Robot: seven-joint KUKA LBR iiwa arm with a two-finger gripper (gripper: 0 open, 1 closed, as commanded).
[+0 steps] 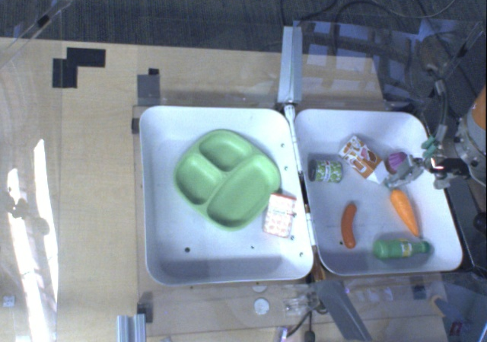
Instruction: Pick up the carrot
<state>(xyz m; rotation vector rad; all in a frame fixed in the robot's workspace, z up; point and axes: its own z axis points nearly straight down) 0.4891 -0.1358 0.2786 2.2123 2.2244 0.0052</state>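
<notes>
While the carrot (405,212) lies loose on the floor of the right bin (380,266), near its right wall and pointing down and to the right, the gripper (403,171) hangs just above the carrot's thick upper end, with the arm reaching in over the bin's right rim. Whether its jaws are open or closed I cannot tell; they are small and blurred against the white floor, and nothing is visibly caught between them. A purple item (396,160) sits touching or nearly touching the gripper on its upper left, and a small carton (358,157) lies just beyond that. The likeliest trouble, as I judge it, is a descent that lands on the purple item or straddles it together with the carrot's end, so the fingers close on the wrong thing or on both. A grasp at the very tip of the thick end could also let the tapered body swing or slip free. The green bottle (402,247) lies near the carrot's narrow end, so a nudged carrot could roll against it. The sausage (348,224) and can (329,171) sit well apart.
</notes>
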